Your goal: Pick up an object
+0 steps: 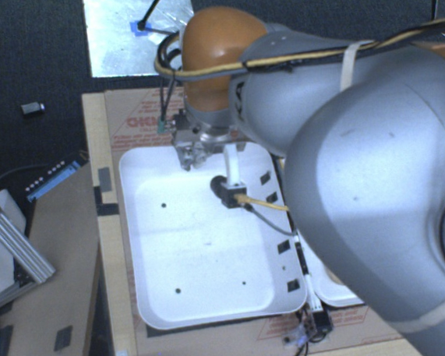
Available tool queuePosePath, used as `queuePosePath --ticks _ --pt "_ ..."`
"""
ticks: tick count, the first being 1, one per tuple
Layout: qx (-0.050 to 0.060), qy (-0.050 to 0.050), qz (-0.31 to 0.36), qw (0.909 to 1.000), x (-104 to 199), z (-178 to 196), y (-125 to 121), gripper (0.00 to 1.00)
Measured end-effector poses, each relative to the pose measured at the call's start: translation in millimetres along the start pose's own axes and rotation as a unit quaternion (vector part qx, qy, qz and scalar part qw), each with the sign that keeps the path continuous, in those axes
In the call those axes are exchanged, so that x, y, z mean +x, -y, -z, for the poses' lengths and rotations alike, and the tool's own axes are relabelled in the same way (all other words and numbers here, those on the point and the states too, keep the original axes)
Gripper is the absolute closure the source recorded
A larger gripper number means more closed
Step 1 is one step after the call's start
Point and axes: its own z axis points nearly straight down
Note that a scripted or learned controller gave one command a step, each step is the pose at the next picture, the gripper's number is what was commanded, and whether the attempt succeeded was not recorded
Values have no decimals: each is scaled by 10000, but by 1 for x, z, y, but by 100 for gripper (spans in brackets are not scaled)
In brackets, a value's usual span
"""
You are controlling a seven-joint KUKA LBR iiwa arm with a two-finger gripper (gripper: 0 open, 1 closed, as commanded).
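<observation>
My hand [191, 157] hangs low over the left bin [152, 297], about the middle of its far edge. From up here I cannot tell if the hand is apart or together. The big grey arm [346, 161] covers most of the right bin [339, 295], so I cannot tell where a thing to pick up lies or how it looks. Both bins sit side by side on the brown surface [110, 247].

The white bin [198, 254] looks smooth, glossy plastic
</observation>
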Motion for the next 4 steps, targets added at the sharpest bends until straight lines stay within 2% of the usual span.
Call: queuePosePath --ticks 1,2,3,4 --pt "-86 -35 11 10000 41 155 13 100" --pt "-26 -3 -5 10000 44 185 -1 100" --pt "-18 0 -4 10000 44 220 -1 100" --pt "38 10 -3 10000 41 192 103 100"
